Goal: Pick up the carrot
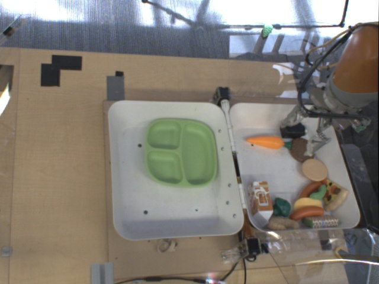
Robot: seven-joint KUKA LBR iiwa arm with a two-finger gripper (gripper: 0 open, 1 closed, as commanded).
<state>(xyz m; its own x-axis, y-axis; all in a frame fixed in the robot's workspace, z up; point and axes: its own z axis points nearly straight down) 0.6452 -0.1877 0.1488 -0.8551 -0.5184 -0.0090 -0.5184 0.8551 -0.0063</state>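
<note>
Two shallow white plastic bins are seen side by side on the light wooden table (59, 176). In the left bin (127, 206) a pale green plastic plate with three compartments (180, 151) is laid near the middle. In the right bin (269, 170) the small orange toy carrot (266, 142) is found lying on its side in the upper part, its pointed tip turned towards the left bin and its green end towards the right. The grey arm with the orange band (358, 61) is reached in from the right, and its claw (303, 134) is held low over the upper right part of the right bin, just beside the carrot's green end; nothing is seen between its fingers, and it cannot be told how far they are parted. A brown oval piece (299, 149) is placed just below the claw, and a tan round disc (314, 170) below that. A heap of small toy foods (308, 206) is gathered in the lower corner of the right bin, with a small orange-and-white carton (260, 197) at its left.
</note>
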